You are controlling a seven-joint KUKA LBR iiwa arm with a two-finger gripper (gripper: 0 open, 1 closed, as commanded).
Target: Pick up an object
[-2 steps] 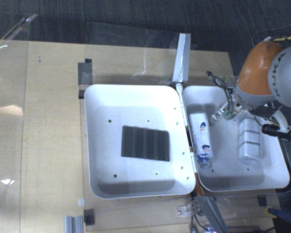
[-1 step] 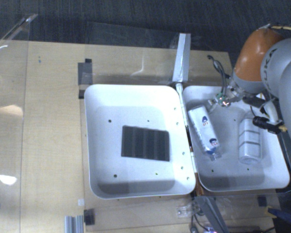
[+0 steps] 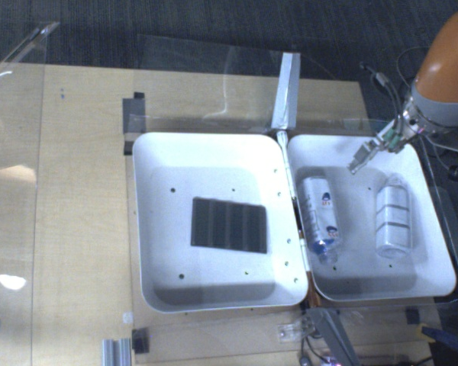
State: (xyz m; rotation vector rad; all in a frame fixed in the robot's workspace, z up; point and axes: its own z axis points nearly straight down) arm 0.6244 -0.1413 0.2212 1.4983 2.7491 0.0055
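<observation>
The gripper (image 3: pixel 364 155) is being held above the right bin (image 3: pixel 435 280), over two bottles (image 3: pixel 318 212); finger state cannot be told.

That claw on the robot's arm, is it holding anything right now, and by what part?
Nothing is held. The gripper hangs above the right bin, apart from both bottles lying on its floor.
</observation>
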